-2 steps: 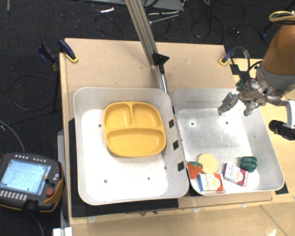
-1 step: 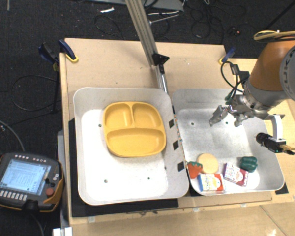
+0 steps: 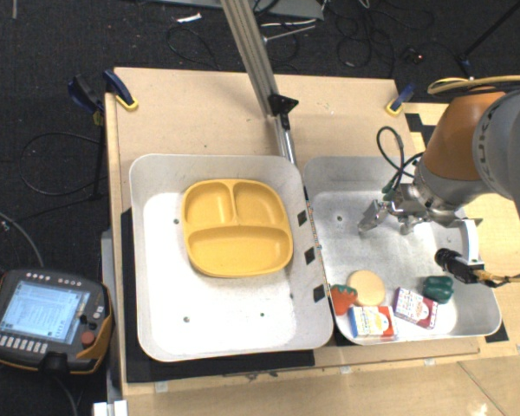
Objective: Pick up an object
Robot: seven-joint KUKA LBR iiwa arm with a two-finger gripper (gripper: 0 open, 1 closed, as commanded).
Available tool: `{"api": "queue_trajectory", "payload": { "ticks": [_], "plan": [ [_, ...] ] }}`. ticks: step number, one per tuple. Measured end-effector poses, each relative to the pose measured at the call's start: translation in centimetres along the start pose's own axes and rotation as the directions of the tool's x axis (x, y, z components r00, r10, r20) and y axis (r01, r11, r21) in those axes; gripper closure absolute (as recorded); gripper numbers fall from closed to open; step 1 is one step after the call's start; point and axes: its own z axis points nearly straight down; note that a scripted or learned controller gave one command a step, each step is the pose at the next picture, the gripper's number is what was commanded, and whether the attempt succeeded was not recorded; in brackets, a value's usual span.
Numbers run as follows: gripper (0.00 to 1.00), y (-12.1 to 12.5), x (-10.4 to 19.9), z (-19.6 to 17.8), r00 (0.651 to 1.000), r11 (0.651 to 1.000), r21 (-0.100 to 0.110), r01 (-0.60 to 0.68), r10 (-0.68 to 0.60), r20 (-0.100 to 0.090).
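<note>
Nearest the camera, a small cluster of toy foods sits bunched in the near corner of the right bin (image 3: 468, 328): a red-and-white carton (image 3: 371, 321), a pink-and-white box (image 3: 414, 307), a round tan piece (image 3: 367, 286), a red strawberry-like piece (image 3: 343, 298) and a dark green item (image 3: 438, 288). They lie below and slightly right of the gripper (image 3: 374, 217), well apart from it, and they crowd together probably because the bin floor lets loose things slide to that corner. Any of them could serve as the object to pick up; none is lifted yet.

Far to the gripper's left, across the wall between the bins, a yellow divided plate (image 3: 237, 227) rests flat in the left bin (image 3: 156, 319), both bins standing on the counter (image 3: 199, 111).

Hanging over bare floor in the middle of the right bin, the gripper points left, away from the cluster. Its fingers seem to stand somewhat apart, though at this size I cannot be sure of the gap. Nothing lies between them, and whether the tips touch the bin floor is unclear. Judging from this, the grasp has yet to find a target.
</note>
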Motion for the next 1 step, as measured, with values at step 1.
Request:
{"api": "queue_trajectory", "payload": {
  "ticks": [1],
  "plan": [
    [1.0, 0.1, -0.01, -1.25, 1.0, 1.0, -0.003, 0.0, 0.0, 0.0]
  ]
}}
